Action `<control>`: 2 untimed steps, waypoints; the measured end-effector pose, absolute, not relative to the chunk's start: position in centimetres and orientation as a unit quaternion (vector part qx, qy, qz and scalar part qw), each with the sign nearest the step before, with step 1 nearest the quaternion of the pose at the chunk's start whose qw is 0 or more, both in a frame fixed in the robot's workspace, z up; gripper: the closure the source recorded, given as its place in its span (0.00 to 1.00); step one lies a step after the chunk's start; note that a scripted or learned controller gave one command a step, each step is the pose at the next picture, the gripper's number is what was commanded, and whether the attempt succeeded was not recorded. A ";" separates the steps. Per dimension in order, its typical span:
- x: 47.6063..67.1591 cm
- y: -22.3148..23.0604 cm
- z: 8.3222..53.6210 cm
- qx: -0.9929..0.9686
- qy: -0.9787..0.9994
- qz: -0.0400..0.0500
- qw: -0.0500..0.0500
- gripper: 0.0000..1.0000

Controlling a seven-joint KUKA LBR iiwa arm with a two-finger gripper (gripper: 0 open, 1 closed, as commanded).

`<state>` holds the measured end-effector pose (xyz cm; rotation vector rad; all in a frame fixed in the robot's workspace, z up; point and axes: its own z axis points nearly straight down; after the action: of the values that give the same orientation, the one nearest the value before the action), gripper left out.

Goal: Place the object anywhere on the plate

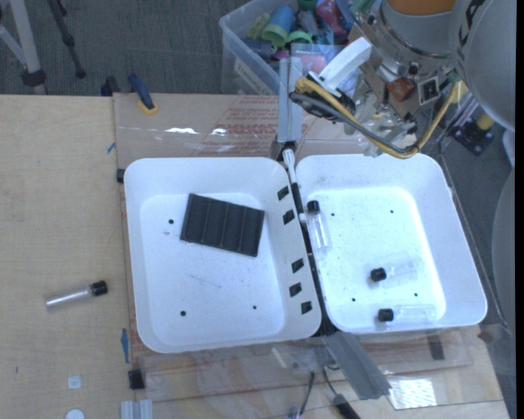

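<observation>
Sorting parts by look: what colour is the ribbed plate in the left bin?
Dark grey, nearly black: the plate, camera view.

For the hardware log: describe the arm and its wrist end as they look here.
The arm is smooth grey with an orange band above the wrist. Below it sits a cluttered metal wrist assembly with a white curved piece, looped yellow and black cables, and small brown parts.
</observation>
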<state>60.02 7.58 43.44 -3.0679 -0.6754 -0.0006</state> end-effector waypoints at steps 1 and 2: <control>55.4 13.5 29.2 -0.995 -0.099 0.000 0.000 1.00; 51.3 22.4 28.8 -0.995 -0.099 -0.001 0.000 1.00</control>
<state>51.25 22.37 28.83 -3.1268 -0.3120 -0.0016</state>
